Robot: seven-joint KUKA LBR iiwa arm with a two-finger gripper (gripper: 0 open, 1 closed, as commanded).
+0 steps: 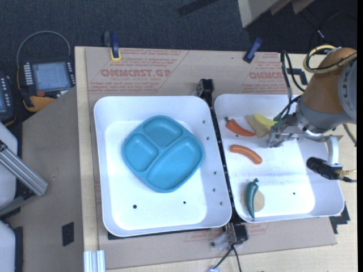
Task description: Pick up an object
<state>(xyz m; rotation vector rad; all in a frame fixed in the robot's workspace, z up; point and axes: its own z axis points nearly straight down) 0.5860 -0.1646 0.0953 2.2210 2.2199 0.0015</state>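
**Gripper down in the right bin among the toy food**

Right bin (317, 205) first: four loose items in there by my count, though the cluster at the top is partly hidden. One orange sausage-shaped piece (245, 153) lies slantwise near the middle, well apart from the rest. One red-orange chili pepper (239, 128) sits toward the upper left, with a yellow piece (262, 120) just beside it and a tan bit between them that I can't identify. One dark teal pepper (250, 194) rests near the front edge, leaning on a pale tan round thing.

The gripper (276, 136) is down right beside the yellow piece, at its right end. Fingers are dark and small from here; released or clenched, I cannot tell, and nothing is visibly between them.

Left bin (108, 123): one blue divided plate (163, 152), three compartments, sitting in the middle.
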